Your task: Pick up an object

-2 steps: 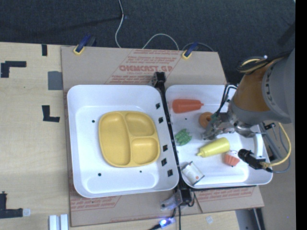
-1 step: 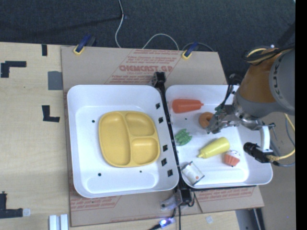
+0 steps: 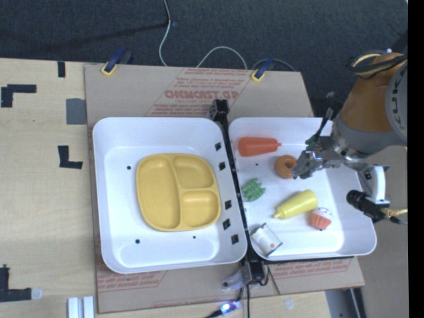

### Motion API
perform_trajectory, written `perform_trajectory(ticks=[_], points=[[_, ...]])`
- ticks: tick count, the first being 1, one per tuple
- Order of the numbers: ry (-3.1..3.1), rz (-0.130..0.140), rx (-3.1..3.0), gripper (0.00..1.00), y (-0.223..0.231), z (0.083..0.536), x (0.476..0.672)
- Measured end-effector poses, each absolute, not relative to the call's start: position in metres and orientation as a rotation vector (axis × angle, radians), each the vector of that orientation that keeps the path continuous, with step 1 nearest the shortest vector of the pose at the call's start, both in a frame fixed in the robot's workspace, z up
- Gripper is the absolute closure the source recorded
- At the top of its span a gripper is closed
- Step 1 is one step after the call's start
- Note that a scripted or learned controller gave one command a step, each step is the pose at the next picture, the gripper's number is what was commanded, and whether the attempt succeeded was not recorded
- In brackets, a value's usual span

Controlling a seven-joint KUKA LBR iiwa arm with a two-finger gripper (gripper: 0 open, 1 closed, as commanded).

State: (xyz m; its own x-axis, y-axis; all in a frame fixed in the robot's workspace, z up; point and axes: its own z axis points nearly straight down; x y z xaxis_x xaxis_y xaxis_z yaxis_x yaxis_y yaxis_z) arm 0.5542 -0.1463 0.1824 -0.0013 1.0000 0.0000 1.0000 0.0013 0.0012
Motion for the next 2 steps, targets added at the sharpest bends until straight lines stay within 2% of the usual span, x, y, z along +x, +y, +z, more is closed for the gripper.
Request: perform_trajectory(ticks=[1,2], points=[[2.221,0.002,2.218,1.00,-0.149,0.241,0.562],[2.226,-0.003,2.219,1.00,-0.103,0.230,0.549]])
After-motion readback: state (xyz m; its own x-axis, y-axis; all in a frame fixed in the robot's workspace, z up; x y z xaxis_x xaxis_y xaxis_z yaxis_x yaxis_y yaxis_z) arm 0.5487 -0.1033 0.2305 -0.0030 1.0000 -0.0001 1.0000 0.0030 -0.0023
